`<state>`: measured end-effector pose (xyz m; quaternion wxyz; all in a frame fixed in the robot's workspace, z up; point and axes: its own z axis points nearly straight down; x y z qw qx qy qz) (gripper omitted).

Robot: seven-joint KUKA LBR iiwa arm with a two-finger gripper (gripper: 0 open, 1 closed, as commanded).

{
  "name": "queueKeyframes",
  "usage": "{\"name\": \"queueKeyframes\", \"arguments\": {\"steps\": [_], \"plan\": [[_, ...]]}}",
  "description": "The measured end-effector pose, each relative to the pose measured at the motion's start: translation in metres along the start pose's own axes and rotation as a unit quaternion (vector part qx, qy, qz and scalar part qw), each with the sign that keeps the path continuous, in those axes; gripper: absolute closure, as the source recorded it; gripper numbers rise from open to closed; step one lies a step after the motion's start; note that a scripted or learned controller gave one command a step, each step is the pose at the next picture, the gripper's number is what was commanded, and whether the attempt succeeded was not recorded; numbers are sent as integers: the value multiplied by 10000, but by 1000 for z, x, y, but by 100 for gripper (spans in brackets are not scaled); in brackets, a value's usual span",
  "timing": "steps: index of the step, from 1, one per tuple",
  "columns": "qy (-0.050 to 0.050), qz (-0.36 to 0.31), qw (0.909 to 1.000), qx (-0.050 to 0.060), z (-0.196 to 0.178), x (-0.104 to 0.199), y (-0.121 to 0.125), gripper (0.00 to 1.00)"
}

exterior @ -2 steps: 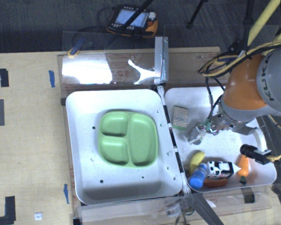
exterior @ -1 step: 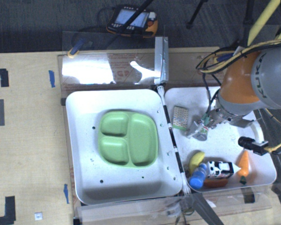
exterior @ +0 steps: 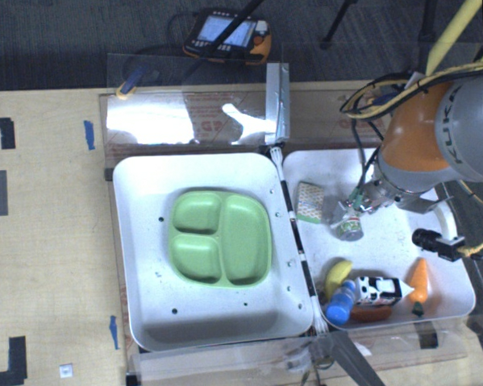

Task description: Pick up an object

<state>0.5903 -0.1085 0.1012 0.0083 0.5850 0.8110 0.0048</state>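
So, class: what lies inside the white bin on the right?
In the right white bin: a patterned green packet, a small clear jar, a yellow toy, a blue bottle, a black-and-white cow toy and an orange carrot toy. The arm covers its far corner.

Look at three o'clock and you'll see the arm [exterior: 464,128] — a fat grey housing with part of a dark printed word on its shell. Below it sits a rounded orange band [exterior: 412,135]. Yellow and black cables [exterior: 381,92] loop over the top at about two o'clock. The wrist end [exterior: 375,196] narrows to pale metal — small green and red specks on it.
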Motion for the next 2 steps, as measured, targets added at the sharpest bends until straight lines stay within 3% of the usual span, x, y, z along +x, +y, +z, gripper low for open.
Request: {"name": "queueKeyframes", "arguments": {"steps": [1, 2], "plan": [[4, 685, 9976, 13, 9, 9, -9, 100], [30, 1176, 9930, 92, -84, 90, 1, 100]]}}
